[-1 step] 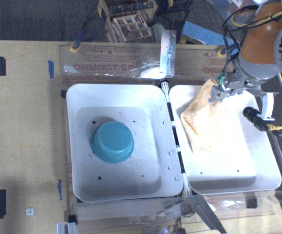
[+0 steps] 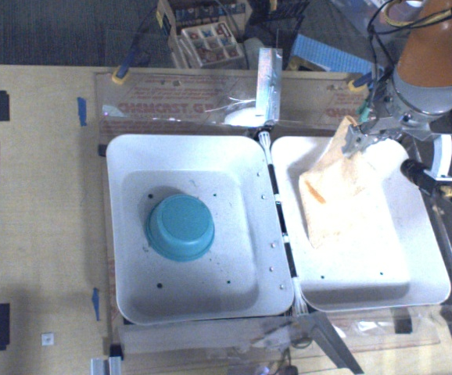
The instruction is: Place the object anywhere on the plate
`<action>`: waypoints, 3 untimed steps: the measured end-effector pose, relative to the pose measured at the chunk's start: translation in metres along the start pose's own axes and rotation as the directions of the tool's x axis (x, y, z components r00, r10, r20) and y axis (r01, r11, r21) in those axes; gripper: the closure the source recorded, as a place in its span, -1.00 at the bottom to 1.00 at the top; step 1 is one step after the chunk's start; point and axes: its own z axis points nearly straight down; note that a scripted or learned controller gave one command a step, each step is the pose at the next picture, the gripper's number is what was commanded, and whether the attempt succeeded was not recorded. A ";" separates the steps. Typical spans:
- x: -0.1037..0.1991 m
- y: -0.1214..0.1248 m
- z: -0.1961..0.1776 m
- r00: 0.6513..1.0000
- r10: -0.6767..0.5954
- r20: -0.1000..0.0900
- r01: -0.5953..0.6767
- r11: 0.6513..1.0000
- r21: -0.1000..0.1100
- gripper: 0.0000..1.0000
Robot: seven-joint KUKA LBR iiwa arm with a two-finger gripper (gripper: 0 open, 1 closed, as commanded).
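One gripper (image 2: 357, 135) works over the right bin (image 2: 429, 287), and we see it pinching the upper corner of a pale, flat bag (image 2: 337, 186), which hangs down and away from it, its lower part draped on the bin floor. We judge the lift step to be in hand. The blue plate (image 2: 181, 226) lies well off from the gripper, in the left bin (image 2: 124, 162). Next, we must clear the dividing walls before lowering.

A single fixed camera looks down at a slant from above the table (image 2: 38, 209), far enough back to take in both white bins (image 2: 132, 151) side by side, with floor clutter visible beyond the far edge.
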 end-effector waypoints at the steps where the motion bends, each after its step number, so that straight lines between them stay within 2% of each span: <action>1: 0.044 0.008 -0.009 0.921 -0.390 -0.003 0.390 0.921 0.001 1.00; 2: 0.090 0.009 -0.017 0.698 -0.716 -0.003 0.716 0.698 -0.001 1.00; 3: 0.134 0.019 -0.008 0.367 -0.930 -0.002 0.930 0.367 -0.002 1.00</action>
